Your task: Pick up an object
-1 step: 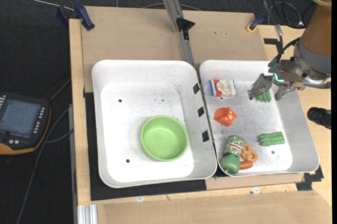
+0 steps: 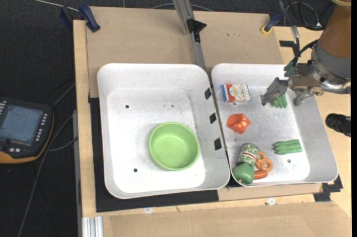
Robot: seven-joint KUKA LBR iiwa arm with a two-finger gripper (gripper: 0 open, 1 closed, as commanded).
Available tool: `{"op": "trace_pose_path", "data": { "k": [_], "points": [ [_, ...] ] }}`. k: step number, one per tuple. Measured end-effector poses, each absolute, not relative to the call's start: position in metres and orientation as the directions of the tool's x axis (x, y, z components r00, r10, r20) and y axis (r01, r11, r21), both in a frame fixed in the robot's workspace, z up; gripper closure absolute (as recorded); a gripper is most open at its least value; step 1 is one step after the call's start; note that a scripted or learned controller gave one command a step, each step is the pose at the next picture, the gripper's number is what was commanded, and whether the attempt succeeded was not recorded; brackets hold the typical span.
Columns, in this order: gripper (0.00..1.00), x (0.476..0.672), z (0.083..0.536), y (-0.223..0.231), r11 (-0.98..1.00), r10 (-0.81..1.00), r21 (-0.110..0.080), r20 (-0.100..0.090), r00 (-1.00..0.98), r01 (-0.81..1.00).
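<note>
Tabletop (image 2: 139, 29) carries two white bins. Left bin (image 2: 111, 85) holds a green bowl (image 2: 174, 145). Right bin (image 2: 312, 135) holds a small milk carton (image 2: 235, 93), an orange-red piece (image 2: 238, 123), a green piece (image 2: 287, 146), and a cluttered pile (image 2: 250, 162) of green and pretzel-like items at the front corner. The tool (image 2: 290, 92) is seen spread, its fingers straddling a small green object (image 2: 278, 100) near the back of the right bin. No firm pinch is shown.

Risks judged: the object may be missed or nudged aside if the fingers are closed off-centre; being small, it could be slipped on lift; the bin floor could be struck by the fingertips.
</note>
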State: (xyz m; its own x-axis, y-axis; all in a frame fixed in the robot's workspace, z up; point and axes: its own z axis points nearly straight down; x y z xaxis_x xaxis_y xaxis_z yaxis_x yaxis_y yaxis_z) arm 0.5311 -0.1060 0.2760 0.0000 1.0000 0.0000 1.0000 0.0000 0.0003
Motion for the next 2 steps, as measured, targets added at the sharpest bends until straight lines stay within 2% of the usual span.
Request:
{"op": "trace_pose_path", "data": {
  "k": [2],
  "points": [
    [0.0,0.528,0.169,-0.107,0.001,1.0,-0.005,0.001,-0.001,1.0]
  ]
}}
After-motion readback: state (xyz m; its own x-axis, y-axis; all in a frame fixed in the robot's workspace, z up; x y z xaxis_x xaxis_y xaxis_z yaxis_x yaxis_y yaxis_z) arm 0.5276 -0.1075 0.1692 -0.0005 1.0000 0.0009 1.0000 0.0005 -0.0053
